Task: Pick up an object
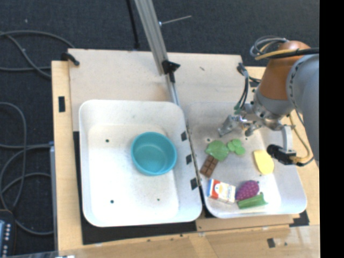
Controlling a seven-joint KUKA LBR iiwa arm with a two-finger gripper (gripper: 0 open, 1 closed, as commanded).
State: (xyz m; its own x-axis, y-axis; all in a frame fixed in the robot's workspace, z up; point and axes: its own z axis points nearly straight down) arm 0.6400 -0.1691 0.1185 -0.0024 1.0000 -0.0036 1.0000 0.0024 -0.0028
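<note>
Over the right-hand shallow white plastic bin (293, 195), you have the grey two-finger gripper (232, 124) hanging near the bin's far edge with its fingers spread and nothing between them. Your nearest candidate is the pair of flat green leaf-shaped toys (224, 148), which lie just beyond the fingertips, toward the camera and slightly left. Their long axis runs roughly left to right across the bin, so you would probably want the fingers to straddle the short way. Further off sit the small brown chocolate-bar block (209, 167), the yellow rounded block (263, 162), the white and red carton (222, 190) and the purple grape bunch (247, 188). Your round teal plastic bowl (153, 153) rests in the left white bin (97, 198), well apart from the arm.
</note>
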